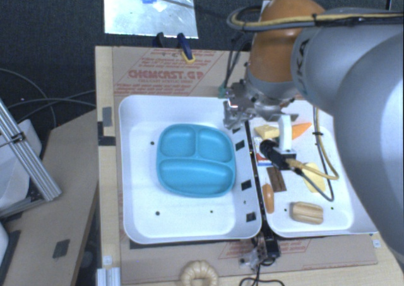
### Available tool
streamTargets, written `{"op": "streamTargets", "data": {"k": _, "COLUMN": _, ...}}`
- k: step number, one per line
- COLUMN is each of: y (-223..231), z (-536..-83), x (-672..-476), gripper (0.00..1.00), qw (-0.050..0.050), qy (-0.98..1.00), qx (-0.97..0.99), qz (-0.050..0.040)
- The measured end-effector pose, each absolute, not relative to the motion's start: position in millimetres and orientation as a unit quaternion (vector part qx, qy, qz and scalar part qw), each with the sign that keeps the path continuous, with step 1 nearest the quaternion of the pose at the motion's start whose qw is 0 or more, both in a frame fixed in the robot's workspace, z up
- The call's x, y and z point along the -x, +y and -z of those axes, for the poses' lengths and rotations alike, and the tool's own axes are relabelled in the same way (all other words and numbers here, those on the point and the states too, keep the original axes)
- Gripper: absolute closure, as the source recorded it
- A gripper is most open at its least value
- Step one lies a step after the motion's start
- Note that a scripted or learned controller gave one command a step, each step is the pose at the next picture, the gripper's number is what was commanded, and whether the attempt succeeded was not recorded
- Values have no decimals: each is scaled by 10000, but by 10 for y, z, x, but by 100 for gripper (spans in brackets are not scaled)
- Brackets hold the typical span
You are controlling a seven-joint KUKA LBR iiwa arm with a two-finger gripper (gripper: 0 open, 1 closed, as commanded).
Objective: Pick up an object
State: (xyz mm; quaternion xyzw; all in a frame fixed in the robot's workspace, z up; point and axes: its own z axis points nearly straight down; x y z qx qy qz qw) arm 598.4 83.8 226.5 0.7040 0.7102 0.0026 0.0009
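Observation:
My gripper (234,113) hangs over the rim between the two bins, at the back right corner of the left bin (136,152). A blue divided plate (196,160) lies in the middle of that bin, just left of and below the gripper. The right bin (341,215) holds toy food: a pale yellow wedge (266,131), an orange piece (302,129), a yellow banana (316,178), a brown bar (276,178), an orange sausage (269,198) and a tan bread roll (307,213). The big grey arm hides the far right of that bin.
Both bins rest on a cardboard sheet (164,73). A shiny metal sheet (148,0) lies behind it, with a blue and yellow clamp (185,47) at the cardboard's back edge. A beige ring (199,273) lies at the front. Aluminium framing (25,165) stands at the left.

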Motion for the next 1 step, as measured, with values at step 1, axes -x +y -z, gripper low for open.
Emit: {"op": "streamTargets", "data": {"k": 1, "y": 854, "z": -2163, "x": -5872, "gripper": 100, "qw": 5, "qy": 7088, "qx": -7054, "qz": -2}}
